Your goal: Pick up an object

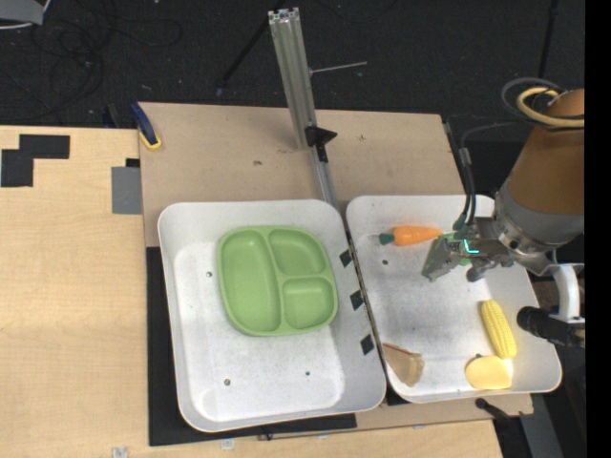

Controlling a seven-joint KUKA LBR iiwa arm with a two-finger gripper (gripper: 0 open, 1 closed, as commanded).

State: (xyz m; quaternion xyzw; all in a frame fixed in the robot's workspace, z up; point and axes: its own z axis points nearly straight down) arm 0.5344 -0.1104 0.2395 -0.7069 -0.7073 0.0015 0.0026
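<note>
We found the tool (456, 259) hanging over the right bin (420, 375), in its upper half, with the grey arm (544, 194) coming in behind it from the right. Its two fingers stood apart, splayed down toward the bin floor, and nothing lay between them.

The relation that mattered most, as we judged it, was the carrot (416, 236): it lay just up and to the left of the tool, nearer than anything else in the bin, close to the left finger but not touching it as far as we could tell. Its long axis ran roughly left to right across the bin, nearly level, with the small green top at its left end and the orange body reaching right toward the tool. So the tool would have needed only a short shift up and left, and jaws set across that axis rather than along it.

The other candidates lay farther off. The corn cob (497, 328) sat down and to the right of the tool, its long axis running up-left to down-right. The yellow piece (489, 372) rested just beneath the cob's lower end, and a brown wedge (405, 362) lay well below the tool to its left, near the bin's front edge.

The green divided plate (278, 281) sat in the left bin (191, 256), well apart from the tool.
</note>
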